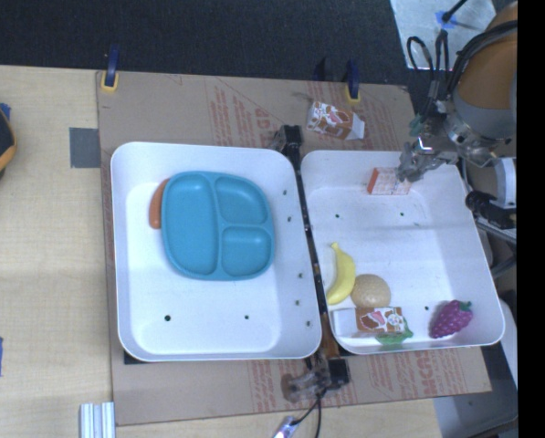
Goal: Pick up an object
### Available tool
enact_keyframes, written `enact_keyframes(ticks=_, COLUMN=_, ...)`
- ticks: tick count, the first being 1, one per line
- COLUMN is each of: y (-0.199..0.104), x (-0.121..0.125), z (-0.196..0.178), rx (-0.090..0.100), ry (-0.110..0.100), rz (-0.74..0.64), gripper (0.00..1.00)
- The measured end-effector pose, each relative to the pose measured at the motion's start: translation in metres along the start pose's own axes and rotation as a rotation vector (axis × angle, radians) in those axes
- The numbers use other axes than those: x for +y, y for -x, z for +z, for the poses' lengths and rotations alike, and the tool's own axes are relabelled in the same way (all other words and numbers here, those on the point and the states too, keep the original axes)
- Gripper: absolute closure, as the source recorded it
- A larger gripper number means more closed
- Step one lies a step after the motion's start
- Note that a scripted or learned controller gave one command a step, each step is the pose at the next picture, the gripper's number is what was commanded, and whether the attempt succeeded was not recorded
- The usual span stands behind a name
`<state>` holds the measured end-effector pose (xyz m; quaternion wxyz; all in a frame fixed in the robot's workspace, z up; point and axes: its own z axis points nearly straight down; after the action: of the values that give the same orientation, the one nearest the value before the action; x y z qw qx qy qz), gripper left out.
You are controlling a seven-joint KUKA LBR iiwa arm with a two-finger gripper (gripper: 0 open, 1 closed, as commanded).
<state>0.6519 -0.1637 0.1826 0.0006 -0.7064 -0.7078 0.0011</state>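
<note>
Left bin (135,245): blue tray (219,224) over something orange (154,204), mostly hidden. Right bin (455,245): banana (341,275), bun (371,291), grapes (451,318), packet (382,321), carton (382,182). Tool (413,167) touching carton; grip cannot be made out.

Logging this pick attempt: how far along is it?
Done: the gripper has reached the right bin, by the small orange-and-white packet. In hand: nothing visibly lifted; the packet lies on the bin floor. Left: grasping and raising it.
</note>
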Motion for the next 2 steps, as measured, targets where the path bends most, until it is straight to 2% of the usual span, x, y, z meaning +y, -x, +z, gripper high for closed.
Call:
enact_keyframes(ticks=1, y=-0.097, x=0.005, z=-0.022, rx=0.001, ry=0.000, rz=-0.004, gripper=1.00)
enact_keyframes(ticks=2, y=-0.024, x=0.004, z=-0.043, rx=-0.001, ry=0.001, rz=0.001, gripper=1.00)
